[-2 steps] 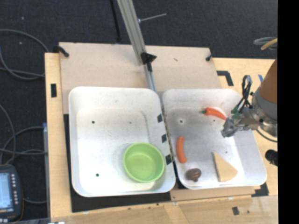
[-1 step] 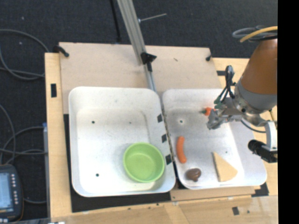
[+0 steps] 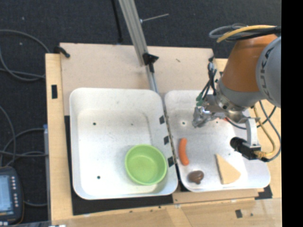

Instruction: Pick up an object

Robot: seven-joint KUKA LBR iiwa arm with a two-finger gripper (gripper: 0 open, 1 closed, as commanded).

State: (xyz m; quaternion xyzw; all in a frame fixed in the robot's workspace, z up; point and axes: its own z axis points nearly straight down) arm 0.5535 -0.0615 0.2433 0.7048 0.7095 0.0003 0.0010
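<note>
- The end effector (image 3: 201, 118) hangs over the right bin (image 3: 208, 103), toward its 11 o'clock corner; whether it is apart or together I cannot tell.
- Near the bin's 6 o'clock edge lie a carrot (image 3: 183, 151), a brown ball (image 3: 196, 176) and a wedge (image 3: 226, 170).
- A green bowl (image 3: 145, 164) sits in the left bin (image 3: 104, 108).

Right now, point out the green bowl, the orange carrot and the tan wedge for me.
green bowl (image 3: 145, 164): camera view, inner floor of the bowl.
orange carrot (image 3: 183, 151): camera view, middle of its length.
tan wedge (image 3: 227, 171): camera view, centre of its flat face.
</note>
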